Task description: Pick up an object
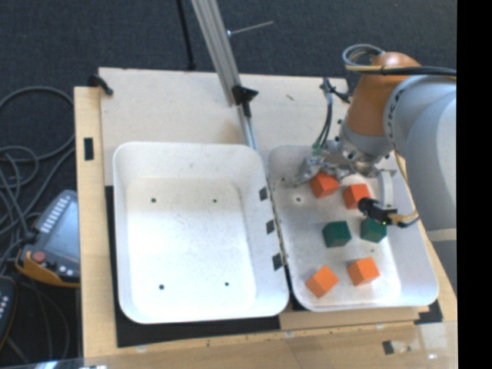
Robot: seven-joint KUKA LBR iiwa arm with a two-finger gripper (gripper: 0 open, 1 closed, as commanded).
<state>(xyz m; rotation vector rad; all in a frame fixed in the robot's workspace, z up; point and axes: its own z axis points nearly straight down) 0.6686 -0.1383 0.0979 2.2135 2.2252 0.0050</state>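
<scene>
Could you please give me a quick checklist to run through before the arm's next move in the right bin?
1. Blocks within reach in the right bin: ok, four orange and two green.
2. Gripper over a target: ok, at the far orange block.
3. Block seen between the fingers: not ok.
4. Finger opening: cannot tell.
5. Room around the target: ok, it sits apart from the next orange block.
6. Left bin as a drop spot: ok.

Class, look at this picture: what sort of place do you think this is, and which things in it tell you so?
Probably a robotics lab or test bench. A robot arm reaches over two white bins on a wooden bench, with small orange and green blocks laid out for grasping, and loose cables on the floor.
</scene>
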